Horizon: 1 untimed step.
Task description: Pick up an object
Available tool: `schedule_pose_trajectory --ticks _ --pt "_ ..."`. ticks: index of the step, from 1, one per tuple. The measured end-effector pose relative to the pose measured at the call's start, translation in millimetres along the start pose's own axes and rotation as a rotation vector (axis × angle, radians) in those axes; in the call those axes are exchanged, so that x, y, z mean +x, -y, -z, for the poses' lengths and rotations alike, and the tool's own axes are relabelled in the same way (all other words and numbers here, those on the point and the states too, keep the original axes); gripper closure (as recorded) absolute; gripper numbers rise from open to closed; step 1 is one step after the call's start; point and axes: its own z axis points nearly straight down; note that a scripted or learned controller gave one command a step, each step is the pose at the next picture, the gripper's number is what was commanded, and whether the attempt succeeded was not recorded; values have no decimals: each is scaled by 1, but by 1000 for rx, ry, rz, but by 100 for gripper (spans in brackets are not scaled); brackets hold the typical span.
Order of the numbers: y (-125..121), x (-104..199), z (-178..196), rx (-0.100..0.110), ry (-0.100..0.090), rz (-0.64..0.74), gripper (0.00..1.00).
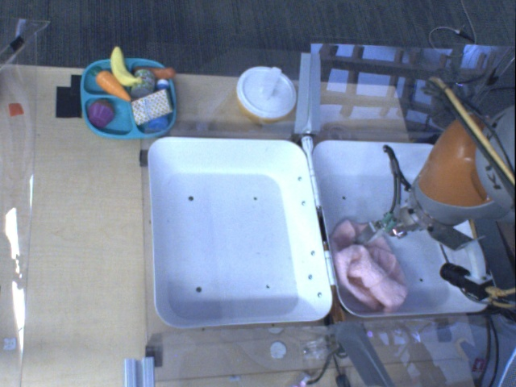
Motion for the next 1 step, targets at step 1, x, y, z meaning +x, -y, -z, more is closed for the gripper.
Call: schedule_pose_trajectory --ticks 1 --pt "0 24 0 0 2 -54 0"
